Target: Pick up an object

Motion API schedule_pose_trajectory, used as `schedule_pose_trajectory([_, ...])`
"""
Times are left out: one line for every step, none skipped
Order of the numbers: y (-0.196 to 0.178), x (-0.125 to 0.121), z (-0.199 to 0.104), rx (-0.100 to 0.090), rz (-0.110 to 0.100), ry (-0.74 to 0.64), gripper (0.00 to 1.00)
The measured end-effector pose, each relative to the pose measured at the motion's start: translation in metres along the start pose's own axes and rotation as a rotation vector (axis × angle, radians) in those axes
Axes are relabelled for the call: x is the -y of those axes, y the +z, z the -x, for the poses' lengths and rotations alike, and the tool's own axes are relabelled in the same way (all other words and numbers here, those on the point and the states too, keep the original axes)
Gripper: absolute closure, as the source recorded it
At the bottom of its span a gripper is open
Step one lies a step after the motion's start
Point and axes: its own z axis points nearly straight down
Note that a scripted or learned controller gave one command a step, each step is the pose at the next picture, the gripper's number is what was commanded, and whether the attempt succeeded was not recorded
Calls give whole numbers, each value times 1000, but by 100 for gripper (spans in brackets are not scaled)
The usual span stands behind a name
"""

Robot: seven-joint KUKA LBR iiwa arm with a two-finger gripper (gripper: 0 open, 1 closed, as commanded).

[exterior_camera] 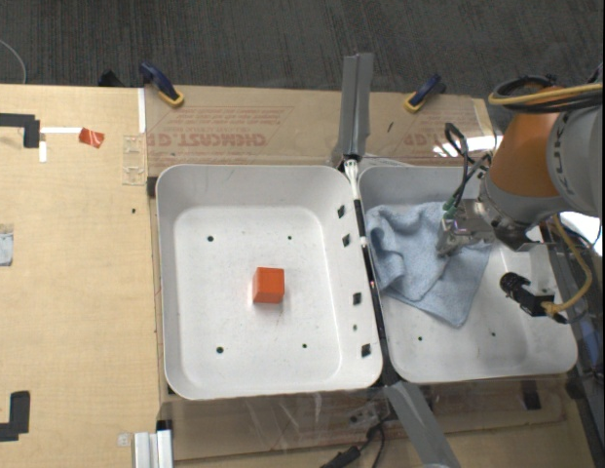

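1. Orange is seen twice: a small cube is set flat near the middle of the left bin, and a band is worn by the grey arm above its wrist.
2. A crumpled blue cloth is spread in the right bin, across its left half, with its left edge close to the wall shared by the two bins.
3. The arm is brought in from the right and is bent down over the right bin.
4. The hand is placed at the upper right edge of the cloth, where the fabric is bunched up against it.
5. Whether the hand is released or clenched cannot be told, since its tip is blurred against the cloth; no grasp of the cloth can be confirmed.
6. The cube is left well apart from the hand, in the other bin.
7. The bins are carried side by side on a table of light brown board.
8. Two clamps with yellow and blue handles are fixed along the far edge of the table.
9. A small red tag is seen on the board at the far left.
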Motion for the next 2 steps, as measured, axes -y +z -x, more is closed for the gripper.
schedule_pose_trajectory([-130,-16,-29,1,-2,115,100])
schedule_pose_trajectory([-91,-57,-34,1,-3,83,100])
